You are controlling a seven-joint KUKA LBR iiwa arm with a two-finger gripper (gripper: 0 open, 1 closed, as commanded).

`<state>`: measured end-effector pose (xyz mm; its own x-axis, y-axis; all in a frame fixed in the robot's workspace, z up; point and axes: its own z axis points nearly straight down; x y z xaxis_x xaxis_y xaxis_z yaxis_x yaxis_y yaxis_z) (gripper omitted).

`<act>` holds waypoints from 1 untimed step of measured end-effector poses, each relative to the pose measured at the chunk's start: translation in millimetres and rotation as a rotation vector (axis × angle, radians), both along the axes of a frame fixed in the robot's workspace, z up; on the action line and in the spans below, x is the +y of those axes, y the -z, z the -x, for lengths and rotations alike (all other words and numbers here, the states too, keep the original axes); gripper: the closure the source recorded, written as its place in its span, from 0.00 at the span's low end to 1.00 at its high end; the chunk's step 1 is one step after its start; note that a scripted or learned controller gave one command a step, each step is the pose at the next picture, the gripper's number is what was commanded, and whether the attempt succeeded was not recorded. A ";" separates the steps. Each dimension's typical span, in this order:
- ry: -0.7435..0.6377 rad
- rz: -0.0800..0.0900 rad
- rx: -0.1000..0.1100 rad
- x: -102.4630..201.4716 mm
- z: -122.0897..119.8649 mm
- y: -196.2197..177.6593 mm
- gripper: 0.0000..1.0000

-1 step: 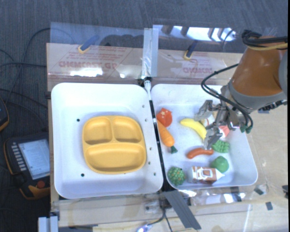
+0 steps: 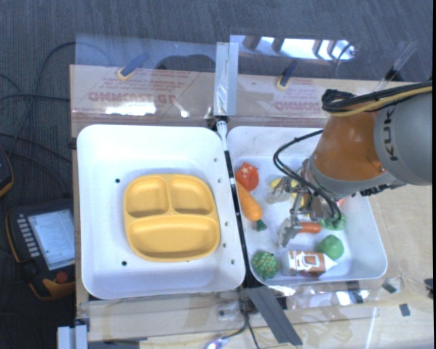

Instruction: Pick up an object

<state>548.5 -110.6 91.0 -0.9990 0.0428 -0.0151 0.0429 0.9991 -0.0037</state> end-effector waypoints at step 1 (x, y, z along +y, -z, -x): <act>0.202 -0.003 -0.001 -46.1 -84.0 1.2 0.00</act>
